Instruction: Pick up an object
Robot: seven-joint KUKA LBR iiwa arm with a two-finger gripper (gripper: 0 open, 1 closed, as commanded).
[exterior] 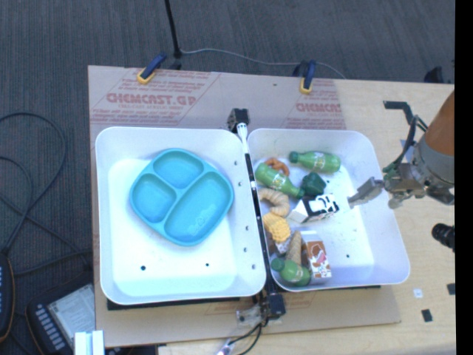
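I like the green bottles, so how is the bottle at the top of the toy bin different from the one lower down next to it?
The upper green bottle lies nearly level with its cap pointing left; the lower green bottle lies slanted, running down toward the right. The upper one lies apart from the other toys, while the lower one touches the pile of toys beside it. Both are green, have labels, lie on their sides, and sit in the right bin.

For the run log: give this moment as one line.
gripper: over right bin, right side, holding nothing | toys: piled in right bin's left half | blue plate: in left bin | pick: not yet done
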